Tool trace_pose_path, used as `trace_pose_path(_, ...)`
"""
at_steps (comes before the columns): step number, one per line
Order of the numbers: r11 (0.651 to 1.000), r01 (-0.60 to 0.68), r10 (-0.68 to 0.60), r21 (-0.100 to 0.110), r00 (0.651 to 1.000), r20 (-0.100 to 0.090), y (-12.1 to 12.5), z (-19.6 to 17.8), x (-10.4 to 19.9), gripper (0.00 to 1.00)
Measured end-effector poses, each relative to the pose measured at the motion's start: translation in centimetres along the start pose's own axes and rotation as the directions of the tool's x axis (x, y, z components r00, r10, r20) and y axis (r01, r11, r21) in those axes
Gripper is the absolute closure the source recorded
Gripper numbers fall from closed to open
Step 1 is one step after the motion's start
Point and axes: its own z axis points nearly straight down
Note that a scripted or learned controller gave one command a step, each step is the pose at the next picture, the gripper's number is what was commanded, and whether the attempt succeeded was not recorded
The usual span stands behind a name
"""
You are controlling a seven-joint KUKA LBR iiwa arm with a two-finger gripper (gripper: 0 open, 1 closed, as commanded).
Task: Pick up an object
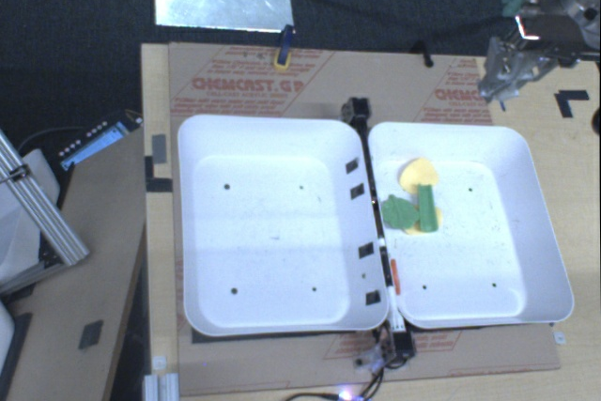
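Sitting side by side on the desk (235,75) are 2 white bins; the right bin (507,286) is holding a green piece (424,208) touching a yellow one (419,172). The gripper (502,75) is hovering beyond that bin's far rim, its state unclear. Descending there, I reckon it's risking striking the rim.

gripper (504,82) hangs above right bin's (535,230) far edge; yellow (418,173) and green pieces (413,211) inside

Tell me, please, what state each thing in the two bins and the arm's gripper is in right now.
Gripper: raised beyond the right bin's far corner, holding nothing visible.
Yellow piece: lying in the right bin.
Green pieces: lying against the yellow piece's near side.
Left bin: holding nothing visible.
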Motion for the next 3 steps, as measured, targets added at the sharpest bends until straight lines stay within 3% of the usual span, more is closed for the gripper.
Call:
trace_pose_path(1,1.0,0.015,-0.015,0.017,1.0,-0.002,-3.2,27.4,6.5,1.0)
trace_pose_path(2,1.0,0.013,-0.013,-0.012,1.0,-0.004,0.0,15.4,4.6,1.0)
trace_pose_path(3,1.0,0.01,-0.01,-0.016,1.0,-0.003,2.4,2.3,1.5,1.0)
